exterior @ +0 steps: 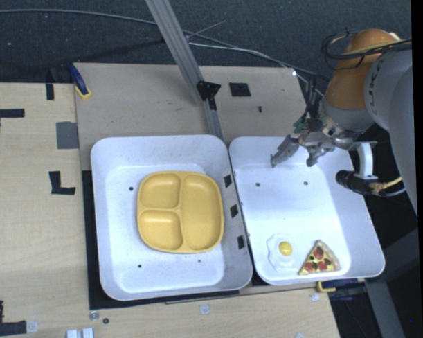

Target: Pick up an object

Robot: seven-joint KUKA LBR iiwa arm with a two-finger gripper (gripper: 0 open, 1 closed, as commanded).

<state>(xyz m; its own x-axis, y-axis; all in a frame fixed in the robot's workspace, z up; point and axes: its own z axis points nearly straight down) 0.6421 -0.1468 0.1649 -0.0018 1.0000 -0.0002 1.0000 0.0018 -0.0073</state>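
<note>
Arm reaches in from the right; end effector (294, 155) hangs over the far end of the right bin (352, 215), its two dark fingers spread wide with nothing between them. Step in hand, by my reading: the approach — no object chosen by contact yet, nothing lifted. Candidates lie well apart from the fingers. In the right bin, at the near edge, a toy fried egg (280, 250) — flat white blob, round yellow yolk raised in the middle — and just beside it a toy pizza slice (318, 259), a small wedge with a tan crust rim and red and dark dots on top; the two look close to touching, though I cannot tell for sure. In the left bin (116, 223), a yellow divided plate (180, 212), rounded-square, three compartments, smooth matte plastic with a low rim. Both bins are shallow, white, glossy-looking, with rounded corners, sitting side by side on a pale wood surface (33, 206) marked with black tape. Next move likely calls for travel toward the near end of the right bin, then a descent over egg or pizza slice. Both are thin and low, so the fingers would need to come down nearly to the bin floor and straddle an edge cleanly; the plate's rim offers a firmer pinch but sits in the other bin.
</note>
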